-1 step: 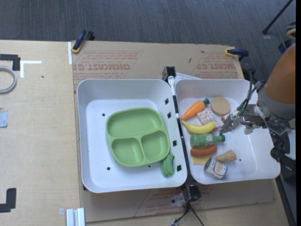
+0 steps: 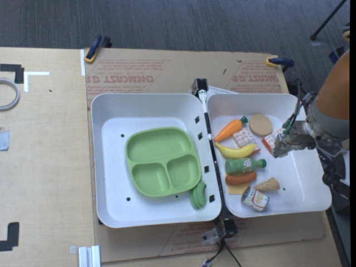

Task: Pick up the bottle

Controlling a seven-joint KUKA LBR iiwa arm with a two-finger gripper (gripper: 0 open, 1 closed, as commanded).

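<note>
Bottle: the small green plastic bottle lies on its side in the right white bin, near the middle of it. Its cap end points toward the right side of the picture.
Above the bottle: a yellow toy banana is just above it, very close or touching. I cannot tell which.
Below the bottle: a red toy sausage lies just below it, also very close.
Farther from the bottle: an orange toy carrot and a round tan cookie are up beyond the banana. A small can with a picture label and a tan wedge are down past the sausage.
Gripper: the grey two-finger gripper is up and to the right of the bottle's cap end, near a small red-and-white packet. I cannot tell how far open it is, and I see nothing held in it.
Step now: I think the arm needs to get over the bottle; the grab has not happened.
How to do it well: move left and a little down until right over the bottle's fat middle. Turn so one finger goes on the banana side and one on the sausage side. Come straight down slowly, because the gaps look tight.
Watch out: the fingers could bump the banana or the sausage and roll the bottle away.
</note>
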